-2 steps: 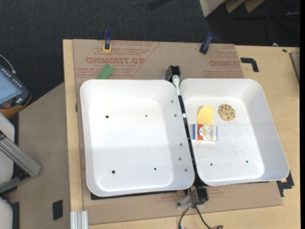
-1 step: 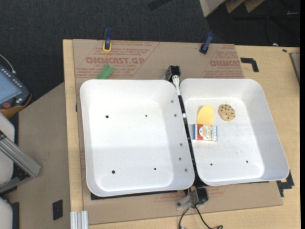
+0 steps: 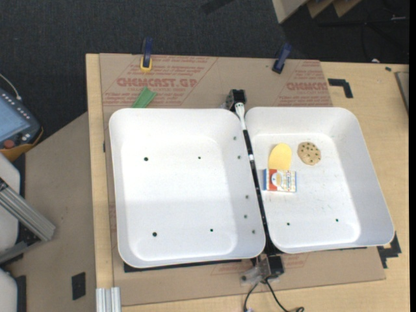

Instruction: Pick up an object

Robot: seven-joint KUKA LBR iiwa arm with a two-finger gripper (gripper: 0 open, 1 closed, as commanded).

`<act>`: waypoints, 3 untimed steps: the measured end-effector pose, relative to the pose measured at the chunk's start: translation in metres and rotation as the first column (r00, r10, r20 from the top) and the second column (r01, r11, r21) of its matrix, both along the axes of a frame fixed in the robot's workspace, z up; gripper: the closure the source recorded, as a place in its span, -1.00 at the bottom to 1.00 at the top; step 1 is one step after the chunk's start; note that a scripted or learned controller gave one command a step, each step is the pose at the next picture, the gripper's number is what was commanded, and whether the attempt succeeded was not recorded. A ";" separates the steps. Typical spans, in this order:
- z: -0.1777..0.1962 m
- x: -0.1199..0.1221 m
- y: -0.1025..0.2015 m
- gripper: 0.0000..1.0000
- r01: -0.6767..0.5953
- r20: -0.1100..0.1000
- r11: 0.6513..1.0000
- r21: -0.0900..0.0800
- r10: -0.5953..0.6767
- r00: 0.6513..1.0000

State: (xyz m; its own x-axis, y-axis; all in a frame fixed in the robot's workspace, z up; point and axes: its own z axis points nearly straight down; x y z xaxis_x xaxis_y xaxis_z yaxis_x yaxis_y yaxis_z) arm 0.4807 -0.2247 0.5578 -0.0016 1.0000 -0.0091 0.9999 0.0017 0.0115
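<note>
Brown cardboard bench top [image 3: 214, 67] carries two white plastic bins. Right bin [image 3: 364, 174]: at its 9 o'clock, small red-and-white printed packet [image 3: 279, 181], touching yellow oval piece [image 3: 281, 156]; round speckled cookie [image 3: 309, 153] nearby. Cookie probably light, rigid; grip across its edges. Pincer state: cannot tell.

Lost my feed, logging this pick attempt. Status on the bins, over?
Right bin holds three items: yellow piece, cookie, small packet. Yellow piece touches packet; cookie sits apart. Nothing picked yet. Nothing on top of them.
</note>
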 end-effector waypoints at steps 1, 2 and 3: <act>-0.001 0.000 0.000 -1.00 0.000 -0.001 1.000 0.001 0.000 1.000; 0.011 0.001 0.000 1.00 0.000 0.004 1.000 -0.004 0.000 1.000; 0.010 0.001 0.000 -1.00 0.000 0.003 1.000 -0.003 0.000 1.000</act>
